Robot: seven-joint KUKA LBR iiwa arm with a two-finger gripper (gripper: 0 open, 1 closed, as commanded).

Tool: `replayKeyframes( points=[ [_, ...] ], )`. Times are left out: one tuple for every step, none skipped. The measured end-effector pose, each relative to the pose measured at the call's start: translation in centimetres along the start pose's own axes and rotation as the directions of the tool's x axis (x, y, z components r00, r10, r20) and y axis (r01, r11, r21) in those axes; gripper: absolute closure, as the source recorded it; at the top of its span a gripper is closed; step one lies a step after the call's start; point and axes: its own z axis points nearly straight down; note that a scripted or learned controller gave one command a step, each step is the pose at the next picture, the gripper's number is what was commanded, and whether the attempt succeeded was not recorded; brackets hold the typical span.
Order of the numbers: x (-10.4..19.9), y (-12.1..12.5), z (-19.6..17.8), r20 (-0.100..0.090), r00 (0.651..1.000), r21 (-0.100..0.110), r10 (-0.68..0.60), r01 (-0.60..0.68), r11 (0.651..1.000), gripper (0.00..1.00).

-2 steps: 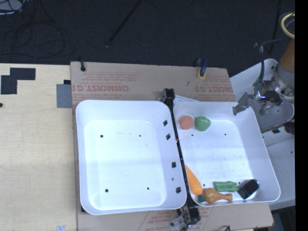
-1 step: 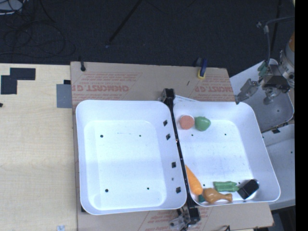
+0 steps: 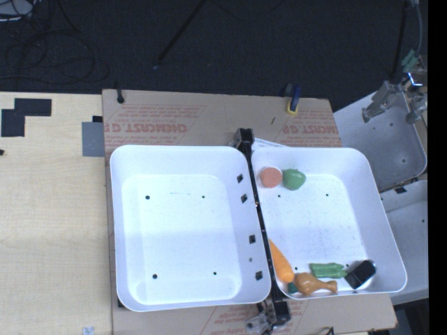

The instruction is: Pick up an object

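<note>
Where right bin's (image 3: 369,160) left wall runs, carrot (image 3: 280,260) lies.

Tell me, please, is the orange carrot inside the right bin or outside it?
Inside: the carrot lies against the right bin's left wall, near its front corner.

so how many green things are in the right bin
2: a rounded green piece near the bin's far left corner beside a pink one, and a long green piece along the near edge.

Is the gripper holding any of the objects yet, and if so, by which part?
Cannot be told that anything is held. The orange carrot, green piece, black block and tan piece all lie in the right bin.
</note>
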Motion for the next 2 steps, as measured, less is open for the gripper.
replayKeyframes(
  points=[
    [8.6,-6.1,-8.5,-0.005,1.000,-0.001,-0.007,0.007,1.000,0.00],
    [12.0,-9.9,-11.3,-0.003,1.000,0.007,-0.002,0.002,1.000,0.00]
  ],
)
